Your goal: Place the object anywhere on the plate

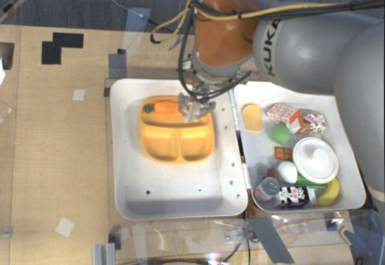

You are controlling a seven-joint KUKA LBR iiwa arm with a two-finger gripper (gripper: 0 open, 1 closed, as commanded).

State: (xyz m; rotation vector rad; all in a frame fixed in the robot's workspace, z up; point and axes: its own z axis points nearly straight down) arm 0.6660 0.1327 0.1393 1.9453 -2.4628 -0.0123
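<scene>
The arm is reaching over the left bin [120, 155] now, its gripper [194, 109] down at the top right corner of the yellow divided plate [177, 143]. Lying in the plate's long upper compartment is what looks like a toy carrot [163, 108], orange with a green stub at its left end, and its right end runs in under the gripper. Whether the hand is gripping that carrot or has let it go, I honestly can't tell; the wrist hangs right over the spot. By the look of it the carrot already rests on the plate, so the job seems about done if it stays put. I'd judge it a light, hollow plastic thing, stiff and rather smooth, so it could roll or squirt out of a pinch. Taking it across the thick middle, square to its length, seems the safe hold. Over in the right bin [355, 191] sit a white bowl [314, 158], a green ball [280, 134] and other toy foods, all well apart.
</scene>
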